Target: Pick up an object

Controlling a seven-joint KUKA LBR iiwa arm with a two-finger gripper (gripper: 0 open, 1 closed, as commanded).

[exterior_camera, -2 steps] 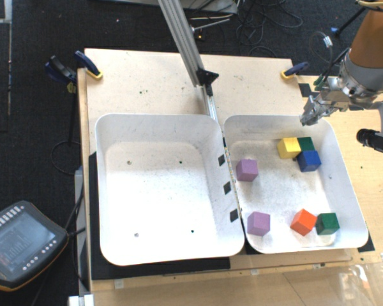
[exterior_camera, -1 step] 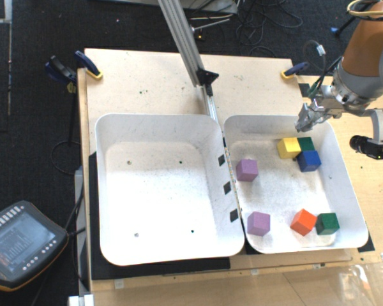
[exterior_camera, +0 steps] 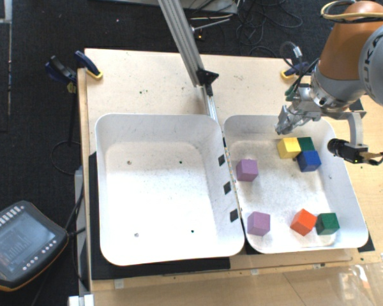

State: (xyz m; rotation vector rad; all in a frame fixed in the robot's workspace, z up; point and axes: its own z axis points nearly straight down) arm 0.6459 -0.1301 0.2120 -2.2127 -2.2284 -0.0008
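Camera view: I see the claw low over the right bin, just beside the yellow cube; whether it is apart or together I cannot tell. A green cube is partly hidden behind the blue cube. I count two purple cubes, one orange cube and a second green cube. The left bin sits alongside on the tabletop.

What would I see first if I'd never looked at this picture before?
The bright blocks in the right bin: a yellow block, a blue block and a green block huddle at the back. The gripper hangs just above the yellow one, under the arm's orange band.
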